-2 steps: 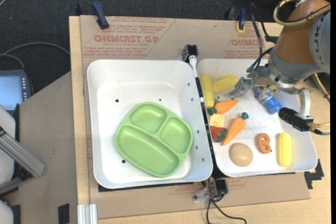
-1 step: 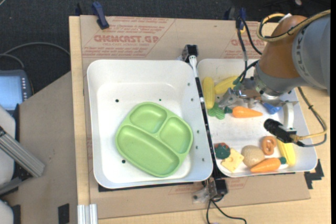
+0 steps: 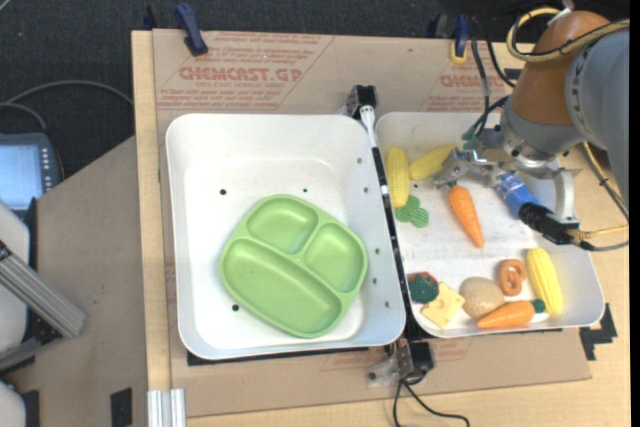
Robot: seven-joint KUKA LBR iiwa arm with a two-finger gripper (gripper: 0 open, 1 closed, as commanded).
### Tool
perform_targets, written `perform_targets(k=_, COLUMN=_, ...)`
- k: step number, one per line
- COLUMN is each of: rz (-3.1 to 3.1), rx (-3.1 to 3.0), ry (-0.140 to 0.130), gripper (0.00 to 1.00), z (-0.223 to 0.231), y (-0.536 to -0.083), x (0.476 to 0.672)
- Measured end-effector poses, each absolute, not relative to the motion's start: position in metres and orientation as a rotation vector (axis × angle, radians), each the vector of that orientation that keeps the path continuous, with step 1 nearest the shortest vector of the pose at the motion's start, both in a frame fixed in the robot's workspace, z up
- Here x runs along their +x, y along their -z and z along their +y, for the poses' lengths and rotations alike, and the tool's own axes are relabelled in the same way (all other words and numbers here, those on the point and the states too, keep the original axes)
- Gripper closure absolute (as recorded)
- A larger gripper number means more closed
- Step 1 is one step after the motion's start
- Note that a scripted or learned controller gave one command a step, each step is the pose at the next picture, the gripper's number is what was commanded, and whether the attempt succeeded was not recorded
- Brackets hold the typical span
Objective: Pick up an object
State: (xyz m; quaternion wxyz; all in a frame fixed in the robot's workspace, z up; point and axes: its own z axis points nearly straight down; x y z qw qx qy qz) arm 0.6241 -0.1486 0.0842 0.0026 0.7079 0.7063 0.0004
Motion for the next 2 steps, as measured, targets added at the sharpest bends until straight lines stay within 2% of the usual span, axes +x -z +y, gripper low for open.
perform_targets(k=1, rz=2.218, rx=2.217, ry=-0.003, gripper=1.0, z=-0.146, y=-0.096, x=0.624)
perform_targets(k=2, rz=2.226, rx=2.21, ry=-0.009, gripper=1.0, z=-0.063, y=-0.19, x=0.618)
